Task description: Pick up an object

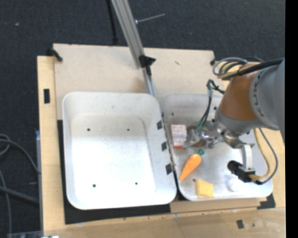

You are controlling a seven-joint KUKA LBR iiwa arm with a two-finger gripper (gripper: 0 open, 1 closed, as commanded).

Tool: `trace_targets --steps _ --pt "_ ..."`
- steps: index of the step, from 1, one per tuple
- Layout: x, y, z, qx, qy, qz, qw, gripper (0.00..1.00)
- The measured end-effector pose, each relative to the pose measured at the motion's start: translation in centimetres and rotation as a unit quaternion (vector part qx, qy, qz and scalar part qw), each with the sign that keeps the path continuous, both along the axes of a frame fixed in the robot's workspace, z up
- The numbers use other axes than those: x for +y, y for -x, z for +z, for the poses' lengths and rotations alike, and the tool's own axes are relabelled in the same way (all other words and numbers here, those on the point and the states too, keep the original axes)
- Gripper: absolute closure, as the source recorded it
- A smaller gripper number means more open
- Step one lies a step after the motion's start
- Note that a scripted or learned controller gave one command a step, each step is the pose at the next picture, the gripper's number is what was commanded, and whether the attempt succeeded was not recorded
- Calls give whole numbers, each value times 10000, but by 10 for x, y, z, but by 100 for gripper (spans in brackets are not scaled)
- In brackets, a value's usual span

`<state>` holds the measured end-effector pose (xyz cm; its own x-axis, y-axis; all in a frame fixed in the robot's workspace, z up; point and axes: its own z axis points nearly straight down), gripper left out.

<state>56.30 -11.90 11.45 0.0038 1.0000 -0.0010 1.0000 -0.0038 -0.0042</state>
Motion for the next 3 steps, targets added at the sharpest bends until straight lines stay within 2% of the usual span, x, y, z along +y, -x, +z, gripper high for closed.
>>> trace_targets --steps 1,2,3 --pt "-1 -3 -9 -41 -10 2 10000 0" --pt "-2 -3 2 -61 -11 -33 10000 100" --pt "-6 -4 46 -53 4 -8 10000 100"
